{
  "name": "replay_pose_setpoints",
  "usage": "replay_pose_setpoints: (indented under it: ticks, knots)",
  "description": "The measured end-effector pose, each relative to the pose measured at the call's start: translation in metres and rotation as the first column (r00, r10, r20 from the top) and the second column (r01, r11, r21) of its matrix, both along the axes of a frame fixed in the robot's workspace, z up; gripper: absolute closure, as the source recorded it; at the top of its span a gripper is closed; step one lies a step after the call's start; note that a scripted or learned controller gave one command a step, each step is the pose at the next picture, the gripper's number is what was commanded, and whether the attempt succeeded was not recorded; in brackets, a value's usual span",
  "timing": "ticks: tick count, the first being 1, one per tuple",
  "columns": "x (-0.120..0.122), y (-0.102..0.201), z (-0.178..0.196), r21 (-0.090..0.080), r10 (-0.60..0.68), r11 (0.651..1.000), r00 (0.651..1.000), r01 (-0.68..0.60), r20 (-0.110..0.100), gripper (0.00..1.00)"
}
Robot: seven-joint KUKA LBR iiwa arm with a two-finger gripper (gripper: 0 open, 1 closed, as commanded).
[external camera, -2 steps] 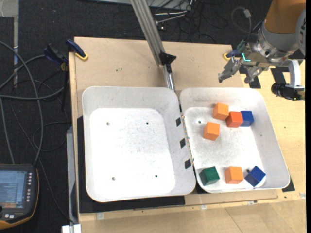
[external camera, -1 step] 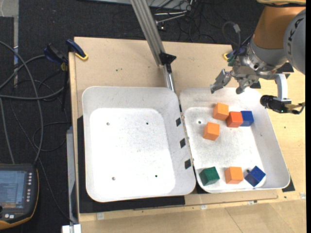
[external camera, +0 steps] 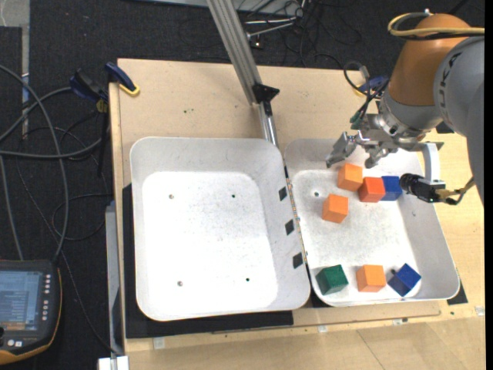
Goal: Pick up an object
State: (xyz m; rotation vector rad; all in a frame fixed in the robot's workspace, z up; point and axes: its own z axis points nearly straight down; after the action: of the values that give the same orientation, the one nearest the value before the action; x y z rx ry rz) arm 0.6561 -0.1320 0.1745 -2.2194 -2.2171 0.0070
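Observation:
The right bin (external camera: pixel 428 237) holds several small blocks. An orange block (external camera: pixel 350 176) lies at the back, with a red-orange block (external camera: pixel 372 189) and a blue block (external camera: pixel 391 186) beside it. Another orange block (external camera: pixel 335 207) sits a little nearer the middle. Along the front edge are a green block (external camera: pixel 333 278), an orange block (external camera: pixel 370 277) and a blue block (external camera: pixel 404 279). My gripper (external camera: pixel 357 154) hangs open just above the back orange block, one finger on each side of it, with nothing between them.
The left bin (external camera: pixel 204 223) lies beside the right one. A slanted metal post (external camera: pixel 235 41) crosses the back of the bench. Cables and blue clamps (external camera: pixel 114 75) lie at the bench's back left.

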Motion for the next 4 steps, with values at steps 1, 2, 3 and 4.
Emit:
replay_pose_setpoints:
  ticks: [1, 2, 3, 4]
  knots:
    - [-0.006, -0.007, -0.052, -0.006, 0.000, 1.000, 1.000, 0.000, 0.012, 0.00]
    - [-0.004, -0.006, -0.038, -0.005, 0.001, 1.000, 1.000, 0.000, 0.018, 1.00]
    - [-0.004, -0.006, 0.027, -0.002, 0.003, 1.000, 1.000, -0.002, 0.015, 1.00]
    - [-0.004, -0.006, 0.028, -0.001, 0.003, 1.000, 1.000, -0.003, 0.009, 1.00]
